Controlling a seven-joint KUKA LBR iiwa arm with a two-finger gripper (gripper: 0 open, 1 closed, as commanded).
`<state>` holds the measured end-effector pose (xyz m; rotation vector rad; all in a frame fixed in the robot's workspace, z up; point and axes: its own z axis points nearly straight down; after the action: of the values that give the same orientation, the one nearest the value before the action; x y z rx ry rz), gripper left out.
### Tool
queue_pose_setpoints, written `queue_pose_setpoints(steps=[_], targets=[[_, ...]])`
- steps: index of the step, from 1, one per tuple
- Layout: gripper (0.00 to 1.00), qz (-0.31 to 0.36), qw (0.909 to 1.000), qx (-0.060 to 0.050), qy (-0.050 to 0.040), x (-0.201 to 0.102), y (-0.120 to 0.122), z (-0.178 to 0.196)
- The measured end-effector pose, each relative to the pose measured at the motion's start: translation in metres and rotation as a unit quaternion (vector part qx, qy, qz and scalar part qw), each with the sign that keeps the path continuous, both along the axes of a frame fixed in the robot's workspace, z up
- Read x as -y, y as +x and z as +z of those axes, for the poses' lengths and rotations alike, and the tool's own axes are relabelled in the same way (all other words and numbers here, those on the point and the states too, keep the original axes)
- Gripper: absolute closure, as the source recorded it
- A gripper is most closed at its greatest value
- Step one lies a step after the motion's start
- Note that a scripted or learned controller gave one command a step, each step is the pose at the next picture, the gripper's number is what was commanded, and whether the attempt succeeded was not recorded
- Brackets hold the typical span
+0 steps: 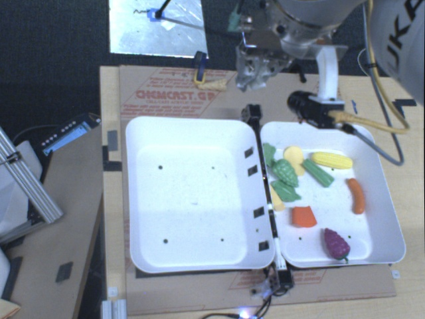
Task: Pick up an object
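Two white bins sit side by side on the counter (pixel 109 198). The left bin (pixel 192 191) has bare white floor from wall to wall. The right bin (pixel 372 198) carries all the toy food, crowded mostly toward its left wall and back half.

Counting them: one ear of yellow corn (pixel 332 159), one yellow lemon-like piece (pixel 293 155), one orange-red sausage (pixel 357 195) lying alone near the right wall, one orange-red block (pixel 303 216), one purple eggplant (pixel 336 243) near the front edge, and a cluster of green pieces (pixel 285 175), perhaps four, overlapping so I can't separate them for certain. A small pale yellow bit (pixel 276 205) peeks out beside the centre wall.

The sausage, block and eggplant each have open floor around them; the green cluster is packed tight against the lemon piece and the dividing wall.

Under the bins lies a sheet of brown board (pixel 172 93) printed in red; "CHEMCAST" can be read, with "GP" after it. On the arm (pixel 392 25) at the upper right, big dark letters, "UKA", are partly cut off.

The hand (pixel 255 72) hangs above the counter behind the bins, over the board's far edge, well clear of the food. It carries nothing that I can see; how far it is spread I can't tell from here.
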<state>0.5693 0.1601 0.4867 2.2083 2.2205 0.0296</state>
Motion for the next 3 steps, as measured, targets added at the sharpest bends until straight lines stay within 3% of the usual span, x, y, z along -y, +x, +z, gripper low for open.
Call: queue_pose_setpoints(steps=[1, 2, 3], targets=[[1.00, 0.000, 1.0000, -0.007, -0.0014, 0.007, -0.051, 0.052], [1.00, 0.001, 0.9999, -0.010, -0.0026, -0.019, -0.084, 0.048], [1.00, 0.002, 0.9999, -0.014, -0.0043, -0.077, -0.084, -0.051]])
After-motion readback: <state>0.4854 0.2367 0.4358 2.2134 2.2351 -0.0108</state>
